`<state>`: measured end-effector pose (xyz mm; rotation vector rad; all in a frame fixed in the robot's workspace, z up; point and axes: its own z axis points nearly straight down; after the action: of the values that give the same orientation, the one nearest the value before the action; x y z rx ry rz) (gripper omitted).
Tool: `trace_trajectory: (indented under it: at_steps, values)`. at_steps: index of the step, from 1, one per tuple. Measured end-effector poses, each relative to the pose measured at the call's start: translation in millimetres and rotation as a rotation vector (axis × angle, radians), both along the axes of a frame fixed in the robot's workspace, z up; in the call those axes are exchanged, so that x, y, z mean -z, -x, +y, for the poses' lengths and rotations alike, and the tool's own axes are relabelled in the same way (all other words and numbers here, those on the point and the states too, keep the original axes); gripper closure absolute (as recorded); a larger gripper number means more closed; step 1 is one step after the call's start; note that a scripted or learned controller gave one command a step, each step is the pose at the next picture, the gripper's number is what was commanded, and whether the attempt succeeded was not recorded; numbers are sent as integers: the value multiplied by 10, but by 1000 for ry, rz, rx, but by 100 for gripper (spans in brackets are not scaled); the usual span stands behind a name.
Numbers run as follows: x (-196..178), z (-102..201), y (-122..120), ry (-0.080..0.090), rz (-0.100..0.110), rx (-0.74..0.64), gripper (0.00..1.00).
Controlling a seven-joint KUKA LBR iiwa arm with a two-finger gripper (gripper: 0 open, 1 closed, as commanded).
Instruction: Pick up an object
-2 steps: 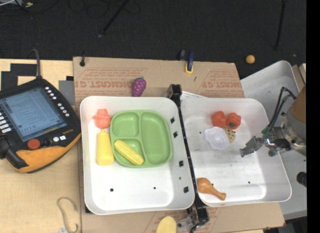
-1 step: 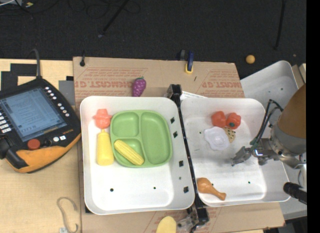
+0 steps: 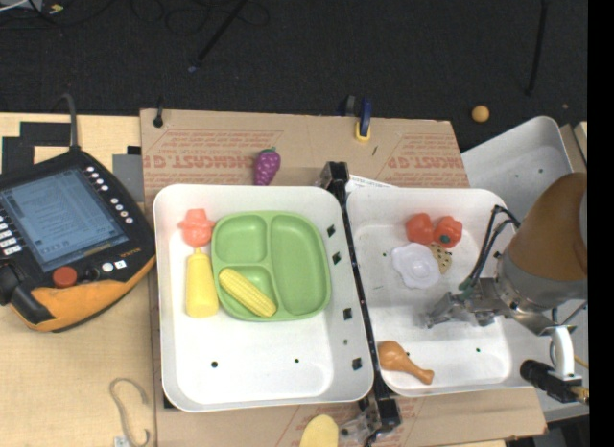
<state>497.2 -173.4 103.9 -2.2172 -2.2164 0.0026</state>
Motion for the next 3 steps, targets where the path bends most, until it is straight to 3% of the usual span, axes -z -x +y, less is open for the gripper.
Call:
trace_trajectory:
  at_steps: [1,2,3]
  values:
    - [173,20,0,1,-2,1,0]
    - [53,-1,-6,2,-6,6,100]
    - [-383,51,2,3,-6,0,100]
